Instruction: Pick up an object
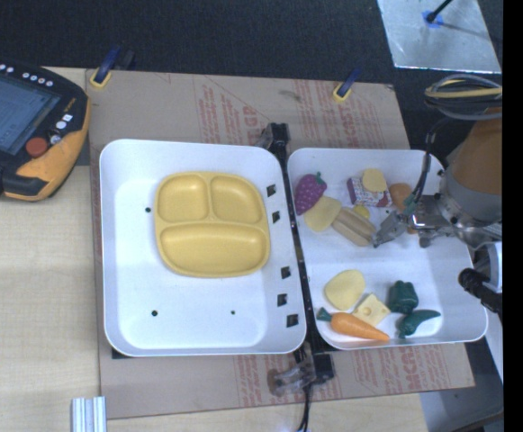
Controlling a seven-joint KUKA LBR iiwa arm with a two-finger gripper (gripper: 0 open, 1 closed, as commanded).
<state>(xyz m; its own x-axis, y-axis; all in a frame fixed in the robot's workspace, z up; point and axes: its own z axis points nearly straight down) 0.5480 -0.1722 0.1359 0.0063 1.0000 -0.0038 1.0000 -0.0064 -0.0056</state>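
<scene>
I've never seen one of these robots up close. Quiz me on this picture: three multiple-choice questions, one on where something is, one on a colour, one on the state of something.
1. Where does the yellow plate lie?
A. in the left bin
B. in the right bin
C. on the bare bench

2. What colour is the grape bunch?
A. green
B. purple
C. orange

3. How does the carrot stand?
A. upright against the wall
B. hanging from the gripper
C. lying flat on the bin floor

Answers:
1. A: the plate rests in the left bin, alone there.
2. B: it is purple, at the top left of the right bin.
3. C: it lies flat by the near rim, well away from the gripper.
</scene>
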